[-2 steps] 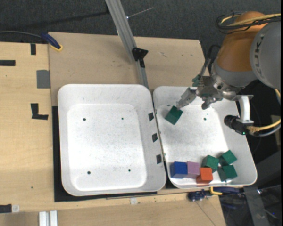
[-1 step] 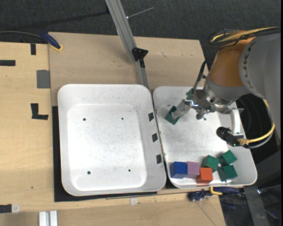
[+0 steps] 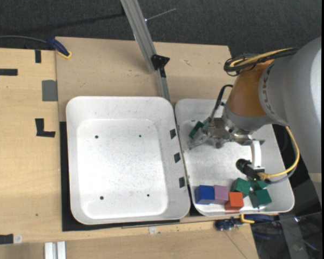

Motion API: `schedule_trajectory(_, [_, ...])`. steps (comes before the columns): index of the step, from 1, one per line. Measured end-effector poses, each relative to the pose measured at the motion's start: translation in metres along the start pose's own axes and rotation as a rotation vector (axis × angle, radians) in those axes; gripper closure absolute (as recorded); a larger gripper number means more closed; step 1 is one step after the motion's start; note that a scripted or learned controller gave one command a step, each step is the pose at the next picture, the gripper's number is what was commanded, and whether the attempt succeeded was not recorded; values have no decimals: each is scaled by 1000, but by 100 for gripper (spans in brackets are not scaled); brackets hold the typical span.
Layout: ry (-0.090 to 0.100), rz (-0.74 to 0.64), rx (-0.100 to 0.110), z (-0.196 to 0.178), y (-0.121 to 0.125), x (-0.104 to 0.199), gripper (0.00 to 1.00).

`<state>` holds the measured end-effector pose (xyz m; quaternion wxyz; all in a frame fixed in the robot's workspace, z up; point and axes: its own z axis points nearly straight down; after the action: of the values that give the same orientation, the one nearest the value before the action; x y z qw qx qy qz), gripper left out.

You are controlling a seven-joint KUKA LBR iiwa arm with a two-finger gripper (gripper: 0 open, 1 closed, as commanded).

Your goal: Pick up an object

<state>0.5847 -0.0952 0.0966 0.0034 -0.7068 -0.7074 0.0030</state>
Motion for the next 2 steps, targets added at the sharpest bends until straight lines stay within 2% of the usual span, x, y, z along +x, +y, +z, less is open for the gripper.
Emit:
schedule_trajectory(1, [0,-2,-6,-14,2,1,100])
schedule_trajectory(2, [-1,0,-12,-57,3,-4,100])
